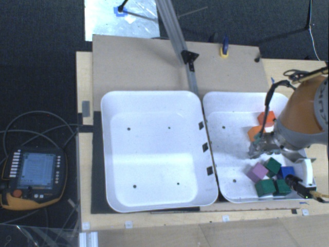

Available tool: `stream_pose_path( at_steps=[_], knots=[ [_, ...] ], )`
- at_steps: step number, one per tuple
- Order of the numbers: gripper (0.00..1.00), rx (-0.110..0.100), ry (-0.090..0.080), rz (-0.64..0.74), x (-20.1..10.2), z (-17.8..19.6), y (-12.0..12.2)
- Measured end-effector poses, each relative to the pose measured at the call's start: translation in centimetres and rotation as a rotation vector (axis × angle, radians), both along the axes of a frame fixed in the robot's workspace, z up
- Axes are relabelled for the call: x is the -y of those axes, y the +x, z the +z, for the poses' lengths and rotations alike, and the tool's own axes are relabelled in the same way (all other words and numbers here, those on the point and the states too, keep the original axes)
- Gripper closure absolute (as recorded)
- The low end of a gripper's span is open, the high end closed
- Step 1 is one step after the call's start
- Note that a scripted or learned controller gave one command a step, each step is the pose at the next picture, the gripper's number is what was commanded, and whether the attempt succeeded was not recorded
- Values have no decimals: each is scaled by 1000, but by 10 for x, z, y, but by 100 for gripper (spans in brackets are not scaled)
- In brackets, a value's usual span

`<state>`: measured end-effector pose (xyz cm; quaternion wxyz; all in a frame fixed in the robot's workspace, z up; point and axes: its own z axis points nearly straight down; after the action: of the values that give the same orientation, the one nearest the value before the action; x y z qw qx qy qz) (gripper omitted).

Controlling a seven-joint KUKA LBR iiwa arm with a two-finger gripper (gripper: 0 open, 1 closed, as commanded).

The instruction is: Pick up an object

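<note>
Two white bins lie side by side, the left bin [154, 107] and the right bin [226, 117]. In the right bin's near right corner sit a purple block [257, 172], two green blocks [273, 165] [266, 188] and a blue block [286, 172]. An orange object [266, 119] lies further back by the arm, with another orange piece [254, 133] just below it. My gripper [255, 151] hangs low over the right bin, just above the purple block and below the orange pieces. Its fingers are too small and dark to read.
The grey arm with its orange band [303, 112] covers the right bin's right side. A slanted metal pole [175, 30] crosses the back of the bench. A teach pendant [33, 176] lies on the floor at the left.
</note>
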<state>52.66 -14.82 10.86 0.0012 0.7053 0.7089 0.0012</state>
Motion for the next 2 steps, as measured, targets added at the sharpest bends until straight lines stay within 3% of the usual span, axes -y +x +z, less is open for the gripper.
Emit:
stream_pose_path(
  at_steps=[2],
  knots=[
    [100, 5, -2, 0, 5, 116, 11]
  ],
)
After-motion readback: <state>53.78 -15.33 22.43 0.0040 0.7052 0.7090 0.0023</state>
